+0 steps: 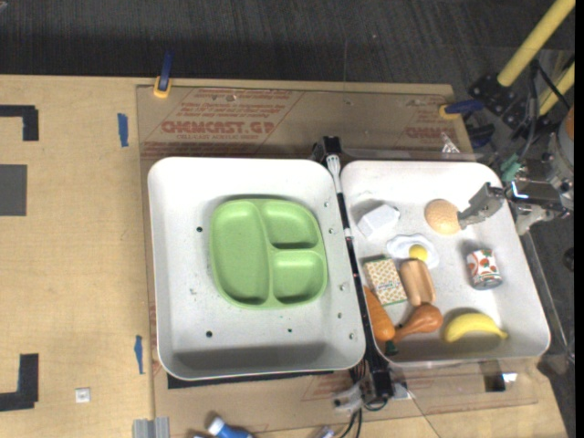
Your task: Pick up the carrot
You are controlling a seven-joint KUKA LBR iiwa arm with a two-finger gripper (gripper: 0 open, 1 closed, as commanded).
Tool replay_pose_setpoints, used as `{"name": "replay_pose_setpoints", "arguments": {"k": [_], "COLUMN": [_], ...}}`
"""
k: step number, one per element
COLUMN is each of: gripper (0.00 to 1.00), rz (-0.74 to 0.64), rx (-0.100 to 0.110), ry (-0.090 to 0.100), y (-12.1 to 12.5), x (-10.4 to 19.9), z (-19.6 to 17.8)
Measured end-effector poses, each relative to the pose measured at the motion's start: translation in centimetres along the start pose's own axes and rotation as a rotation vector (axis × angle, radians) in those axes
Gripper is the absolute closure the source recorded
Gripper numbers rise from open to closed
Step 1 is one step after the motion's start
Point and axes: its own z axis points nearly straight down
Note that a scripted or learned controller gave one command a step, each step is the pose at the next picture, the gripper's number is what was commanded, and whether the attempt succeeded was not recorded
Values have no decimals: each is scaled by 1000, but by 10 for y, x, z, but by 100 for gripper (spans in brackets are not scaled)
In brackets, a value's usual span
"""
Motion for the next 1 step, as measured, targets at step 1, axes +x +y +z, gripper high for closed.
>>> {"name": "replay_pose_setpoints", "arguments": {"k": [1], "gripper": [0], "rz": [360], "rx": [3], "ry": [0], "y": [-18], "x": [5], "z": [-6]}}
